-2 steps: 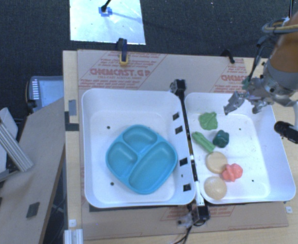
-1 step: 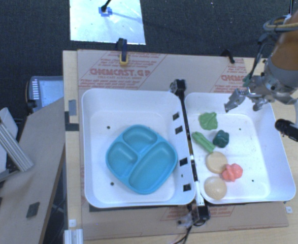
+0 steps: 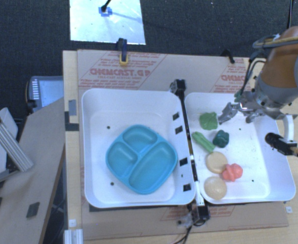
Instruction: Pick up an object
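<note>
The pincer hangs open and holds nothing in the right bin. The green leaf toy lies just to its left, nearest of the toys.

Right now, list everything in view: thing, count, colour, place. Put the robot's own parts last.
bins: 2, white, side by side on the bench
divided plate: 1, blue, in the left-hand bin, near its middle
leafy green piece: 1, light green, right-hand bin, far left part, just by the gripper
long green piece: 1, green, right-hand bin, along its left side
dark teal piece: 1, dark teal, right-hand bin, right of the long green piece
round pale pieces: 2, cream, right-hand bin, near left part, one nearer the front than the other
pink piece: 1, pink, right-hand bin, right of the cream pieces
arm: 1, grey with orange band, reaching in from the right
gripper: 1, grey metal, over the right-hand bin's far part
</note>
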Robot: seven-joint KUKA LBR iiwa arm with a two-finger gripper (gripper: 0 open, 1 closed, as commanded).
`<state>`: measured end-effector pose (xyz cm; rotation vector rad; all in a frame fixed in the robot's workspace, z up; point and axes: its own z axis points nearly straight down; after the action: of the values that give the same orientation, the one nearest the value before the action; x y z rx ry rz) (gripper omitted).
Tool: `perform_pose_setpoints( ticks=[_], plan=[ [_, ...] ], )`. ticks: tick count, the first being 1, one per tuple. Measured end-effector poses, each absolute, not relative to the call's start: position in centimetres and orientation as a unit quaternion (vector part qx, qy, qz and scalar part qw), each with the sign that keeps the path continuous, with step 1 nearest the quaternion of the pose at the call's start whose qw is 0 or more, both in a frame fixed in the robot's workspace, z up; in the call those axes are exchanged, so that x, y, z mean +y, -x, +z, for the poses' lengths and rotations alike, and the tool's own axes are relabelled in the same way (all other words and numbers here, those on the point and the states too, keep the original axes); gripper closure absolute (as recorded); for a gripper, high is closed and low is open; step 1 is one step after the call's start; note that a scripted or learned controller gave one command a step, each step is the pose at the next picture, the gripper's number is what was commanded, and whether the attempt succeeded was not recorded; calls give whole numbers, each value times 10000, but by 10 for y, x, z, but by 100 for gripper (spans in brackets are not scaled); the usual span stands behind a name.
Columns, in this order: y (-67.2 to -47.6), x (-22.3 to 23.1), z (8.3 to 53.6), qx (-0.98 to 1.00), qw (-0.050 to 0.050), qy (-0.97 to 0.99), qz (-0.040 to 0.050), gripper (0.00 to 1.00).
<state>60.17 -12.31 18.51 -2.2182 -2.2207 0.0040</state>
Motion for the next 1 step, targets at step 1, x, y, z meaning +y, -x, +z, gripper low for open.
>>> perform_pose_setpoints(
  ticks=[1],
  plan=[
    [-602,-119,123,-7076,16,7066,11,0]
  ],
)
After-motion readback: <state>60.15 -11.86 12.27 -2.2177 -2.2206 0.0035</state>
